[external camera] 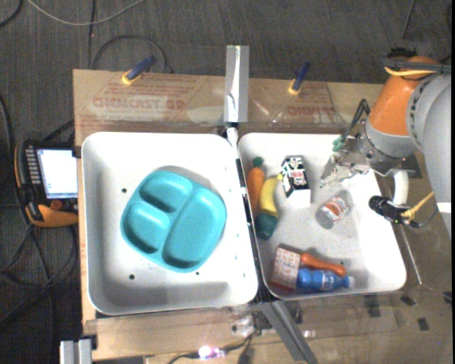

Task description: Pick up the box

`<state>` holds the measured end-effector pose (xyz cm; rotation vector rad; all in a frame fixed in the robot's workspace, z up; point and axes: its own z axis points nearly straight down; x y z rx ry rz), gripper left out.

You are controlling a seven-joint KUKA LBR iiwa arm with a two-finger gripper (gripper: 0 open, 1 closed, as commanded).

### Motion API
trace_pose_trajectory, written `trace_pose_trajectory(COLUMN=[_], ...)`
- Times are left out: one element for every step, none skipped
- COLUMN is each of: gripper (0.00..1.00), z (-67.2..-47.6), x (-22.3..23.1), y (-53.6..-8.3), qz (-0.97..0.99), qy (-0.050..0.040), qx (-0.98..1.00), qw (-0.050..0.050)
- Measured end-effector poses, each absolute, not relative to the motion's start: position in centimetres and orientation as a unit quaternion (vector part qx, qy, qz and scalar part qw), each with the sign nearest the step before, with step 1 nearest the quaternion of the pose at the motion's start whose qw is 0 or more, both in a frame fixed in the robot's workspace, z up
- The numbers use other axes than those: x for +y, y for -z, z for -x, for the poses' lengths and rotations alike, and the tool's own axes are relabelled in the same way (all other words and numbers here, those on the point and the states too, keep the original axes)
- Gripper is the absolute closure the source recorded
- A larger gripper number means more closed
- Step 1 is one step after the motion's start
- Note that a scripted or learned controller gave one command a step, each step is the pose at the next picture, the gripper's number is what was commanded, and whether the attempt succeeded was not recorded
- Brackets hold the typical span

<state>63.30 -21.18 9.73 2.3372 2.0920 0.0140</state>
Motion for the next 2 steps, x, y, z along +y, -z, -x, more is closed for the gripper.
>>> trace_pose_trajectory(gripper=[1.00,0.00], z=[-63.28,-63.29], x=[-21.14,-21.01], y=[-10.27,-10.25], qz=[-0.745,-0.744], qy=[-0.0033,-0.0032], qx=[0.667,0.668], qw=[0.000,-0.001])
